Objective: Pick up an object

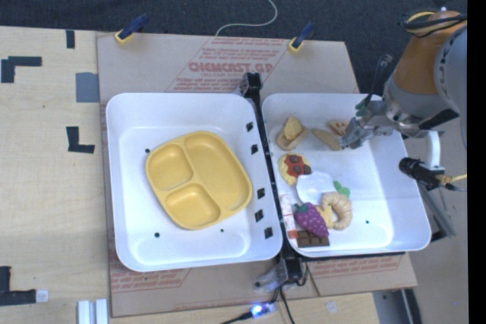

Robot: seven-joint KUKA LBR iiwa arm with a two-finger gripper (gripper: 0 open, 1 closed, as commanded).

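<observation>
At the near edge of the right bin (380, 239) sits a heap of toy food: a brown chocolate bar (313, 240) against the near wall, a bunch of purple grapes (310, 217) just behind it, and a tan croissant (339, 209) touching the grapes on their right. A white piece with a green leaf (317, 185) lies just behind these, and a yellow slice with red and dark toppings (292, 166) rests beside the divider between the bins. Farther back lie a tan wedge-shaped piece (291, 132) and a flat tan cracker-like piece (326, 138).

The left bin (125, 163) holds a yellow three-compartment plate (199, 178), lying flat near its middle. Both bins rest on a cardboard sheet (220, 64) clamped at its far edge by two blue-and-yellow clips (131, 28).

The grey arm (425, 68) with its orange band reaches in from the right and bends down over the far right part of the right bin. The gripper (354, 134) points down and leftward, its tip low in the bin, just beside the cracker-like piece and a small tan bit (337, 126) behind it. Whether it touches either one I cannot tell, and the view is too blurred there to say whether the hand is spread or clenched, or grasps anything.
</observation>
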